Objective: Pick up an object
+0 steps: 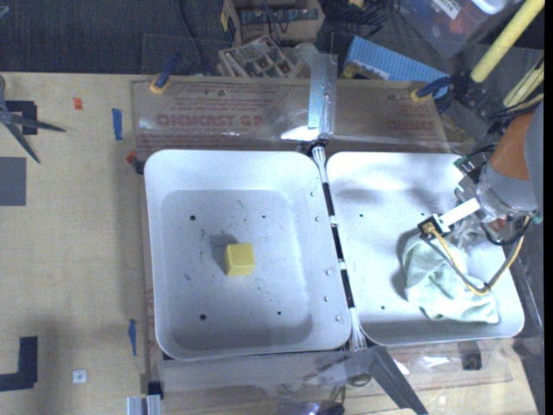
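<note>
one yellow cube [240, 259], one crumpled cloth [439, 285]

On my desk [69, 232] I see two bins side by side. The block [240, 259] lies in the left bin [259, 318], near its middle. The cloth [441, 288] lies in the right bin [371, 206], toward its near right corner, with the arm [510, 167] reaching over it from the right.

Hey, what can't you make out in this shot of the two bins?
Camera view: whether the hand touches the pale cloth; the wrist covers that spot.
Camera view: the arm, cut off by the right edge.
Camera view: dark specks in the left bin, too small to identify.
</note>
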Robot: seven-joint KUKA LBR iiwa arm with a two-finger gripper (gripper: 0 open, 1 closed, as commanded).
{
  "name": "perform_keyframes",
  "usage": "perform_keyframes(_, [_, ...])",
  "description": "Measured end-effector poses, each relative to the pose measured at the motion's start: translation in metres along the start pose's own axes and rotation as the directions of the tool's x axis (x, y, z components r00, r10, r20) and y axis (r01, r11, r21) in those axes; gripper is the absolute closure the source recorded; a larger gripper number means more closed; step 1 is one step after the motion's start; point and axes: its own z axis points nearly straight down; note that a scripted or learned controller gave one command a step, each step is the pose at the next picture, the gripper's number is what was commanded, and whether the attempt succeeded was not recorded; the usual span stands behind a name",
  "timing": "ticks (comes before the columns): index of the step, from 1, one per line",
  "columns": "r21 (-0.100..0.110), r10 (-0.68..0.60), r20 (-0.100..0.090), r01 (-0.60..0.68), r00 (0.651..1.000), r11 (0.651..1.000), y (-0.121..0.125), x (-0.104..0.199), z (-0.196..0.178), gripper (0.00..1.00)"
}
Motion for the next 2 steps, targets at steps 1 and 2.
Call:
perform_keyframes(1, [0.006, -0.003, -0.012, 0.003, 1.0, 1.0, -0.004, 0.006, 0.0, 0.0])
perform_keyframes(2, [0.015, -0.548, -0.01, 0.549, 0.836, 0.836, 0.013, 0.035, -0.01, 0.0])
